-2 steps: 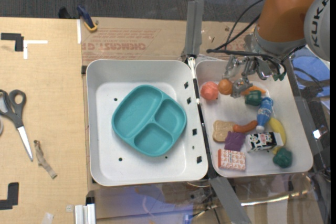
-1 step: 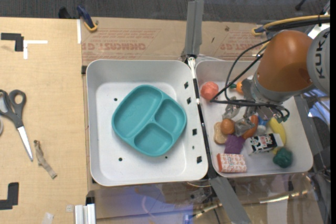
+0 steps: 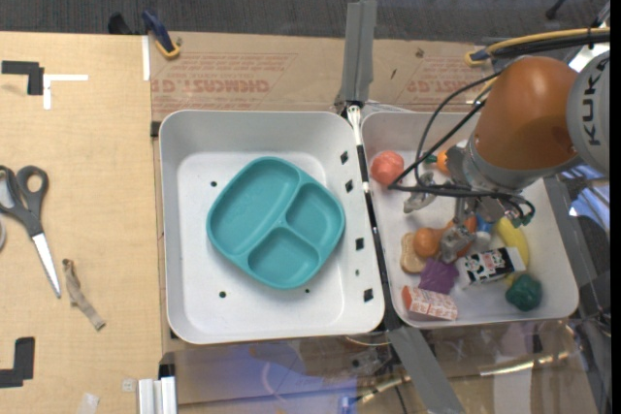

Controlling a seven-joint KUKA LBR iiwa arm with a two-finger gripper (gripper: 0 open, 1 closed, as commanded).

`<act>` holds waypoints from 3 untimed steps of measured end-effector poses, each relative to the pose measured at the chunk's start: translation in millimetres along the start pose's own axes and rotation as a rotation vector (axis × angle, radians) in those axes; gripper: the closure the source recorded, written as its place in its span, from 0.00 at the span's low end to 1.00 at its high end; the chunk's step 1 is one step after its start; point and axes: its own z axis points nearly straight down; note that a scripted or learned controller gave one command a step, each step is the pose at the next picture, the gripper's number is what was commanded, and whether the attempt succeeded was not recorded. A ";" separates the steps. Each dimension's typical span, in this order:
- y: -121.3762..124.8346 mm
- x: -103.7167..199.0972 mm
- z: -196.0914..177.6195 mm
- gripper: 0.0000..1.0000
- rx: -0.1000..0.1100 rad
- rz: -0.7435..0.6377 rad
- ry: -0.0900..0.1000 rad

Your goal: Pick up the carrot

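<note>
My gripper [image 3: 462, 236] hangs low over the middle of the right bin [image 3: 555, 208], under the arm's orange band [image 3: 524, 116]. Just to its left lies a small rounded orange piece [image 3: 427, 240], which looks like the carrot, resting against a pale bread slice [image 3: 410, 254]. Another orange bit [image 3: 445, 158] peeks out beside the arm near the bin's far side; what it is I cannot tell. The wrist and cables hide what lies directly under the gripper.
The right bin also holds a pink-red ball [image 3: 387, 166], a purple piece [image 3: 439, 276], a pink packet [image 3: 430, 303], a black-and-white box [image 3: 488, 264], a yellow banana [image 3: 512, 238] and a green item [image 3: 525, 292]. A teal divided plate [image 3: 277, 222] lies in the left bin [image 3: 184, 208].
</note>
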 end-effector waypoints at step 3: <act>-35.8 -4.9 0.1 0.00 0.002 1.036 0.001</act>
